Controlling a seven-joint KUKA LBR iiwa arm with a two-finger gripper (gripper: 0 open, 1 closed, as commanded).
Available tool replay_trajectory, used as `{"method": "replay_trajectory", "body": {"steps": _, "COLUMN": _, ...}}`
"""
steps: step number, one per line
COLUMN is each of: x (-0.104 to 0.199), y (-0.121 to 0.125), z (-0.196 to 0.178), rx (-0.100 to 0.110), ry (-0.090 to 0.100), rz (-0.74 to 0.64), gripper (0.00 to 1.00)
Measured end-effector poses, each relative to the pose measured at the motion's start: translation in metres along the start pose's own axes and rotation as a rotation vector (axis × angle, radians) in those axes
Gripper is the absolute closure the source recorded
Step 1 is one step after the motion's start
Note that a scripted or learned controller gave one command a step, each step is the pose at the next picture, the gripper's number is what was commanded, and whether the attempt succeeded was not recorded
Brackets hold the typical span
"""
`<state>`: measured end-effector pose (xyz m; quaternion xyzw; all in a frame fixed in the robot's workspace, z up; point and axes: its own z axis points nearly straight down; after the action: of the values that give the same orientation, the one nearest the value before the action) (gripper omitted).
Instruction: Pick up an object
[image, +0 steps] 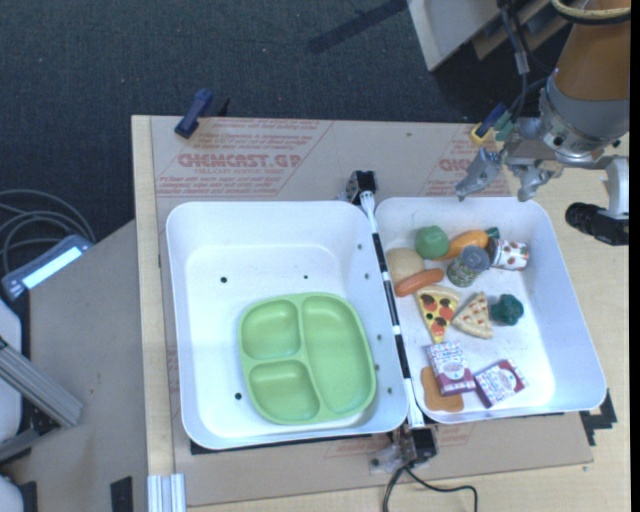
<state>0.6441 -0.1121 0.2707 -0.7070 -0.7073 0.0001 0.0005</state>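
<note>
The things I might lift lie in the right bin (570, 330): a round green piece (432, 241), an orange carrot shape (468, 241), a grey can (467, 266) on its side, and a small white-and-red can (513, 254) beside it. Below them are a tan bun shape (404, 263), a red sausage (418, 282), 2 pizza slices (436, 311), and a dark green lump (508, 309). Near the front wall rest 2 maroon-and-white packets (449, 366) whose print is too small to read, 1 lying over an orange piece (443, 398).

My claw (504, 184) hangs above the bin's far rim, its 2 fingers spread apart with nothing between them.

The left bin (200, 250) holds a glossy lime-green tray (305, 357) with 3 compartments. The brown board (250, 150) under both bins reads "CHEMCAST" in red.
</note>
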Motion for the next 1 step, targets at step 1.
{"method": "replay_trajectory", "body": {"steps": 1, "x": 0.0208, "y": -0.01, "z": 0.1299, "rx": -0.001, "ry": -0.001, "rz": 0.0, "gripper": 0.0}}
